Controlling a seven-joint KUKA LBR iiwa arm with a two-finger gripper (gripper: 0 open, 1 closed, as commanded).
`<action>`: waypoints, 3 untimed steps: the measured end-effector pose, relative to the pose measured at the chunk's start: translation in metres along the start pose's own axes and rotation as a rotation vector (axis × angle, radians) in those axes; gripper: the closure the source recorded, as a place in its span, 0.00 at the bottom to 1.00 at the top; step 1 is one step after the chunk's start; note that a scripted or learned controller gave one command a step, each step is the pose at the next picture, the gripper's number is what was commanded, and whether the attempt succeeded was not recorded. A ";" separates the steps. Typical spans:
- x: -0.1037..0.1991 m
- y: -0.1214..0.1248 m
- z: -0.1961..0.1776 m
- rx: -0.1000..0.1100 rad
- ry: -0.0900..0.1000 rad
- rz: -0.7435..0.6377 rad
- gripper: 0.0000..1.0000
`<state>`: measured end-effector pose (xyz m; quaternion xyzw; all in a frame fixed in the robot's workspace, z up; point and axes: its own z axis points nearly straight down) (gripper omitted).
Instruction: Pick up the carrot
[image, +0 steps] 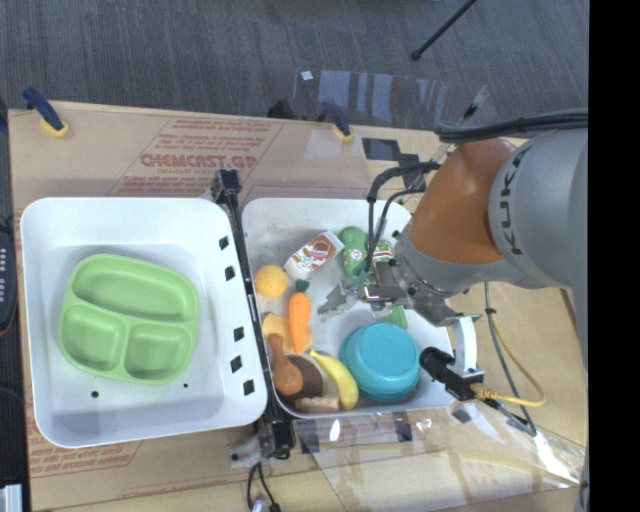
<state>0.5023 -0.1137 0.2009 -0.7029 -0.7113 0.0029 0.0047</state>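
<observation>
In the camera view the carrot (299, 318) lies in the right bin (262, 222), near that bin's left wall, and it is hemmed in: a yellow ball (269, 281) sits just above-left of the carrot, a banana (338, 376) curves just below it, a brown piece of food (286, 375) lies below-left, and a blue bowl (381, 362) stands to the carrot's right. The likely trouble is that crowding: fingers coming down beside the carrot could land on the ball or the banana instead, or nudge the carrot against the wall so that it rolls out of the grasp. A small carton (313, 254) and a green vegetable (352, 250) above-right of the carrot could also be knocked aside. The arm reaches in from the right, its orange band above the bowl, the wrist bent down toward the bin floor. The gripper (338, 297) hangs just right of the carrot, apparently with nothing between its fingers, which look slightly parted, though the metal parts blur together there. The green tray (128, 318) rests in the left bin (40, 330), well apart from the carrot.
</observation>
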 end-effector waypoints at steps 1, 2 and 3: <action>0.013 0.031 0.109 -0.006 -0.003 0.021 0.00; 0.013 0.030 0.099 0.002 -0.003 0.011 1.00; 0.084 0.000 0.007 -0.006 0.000 0.108 1.00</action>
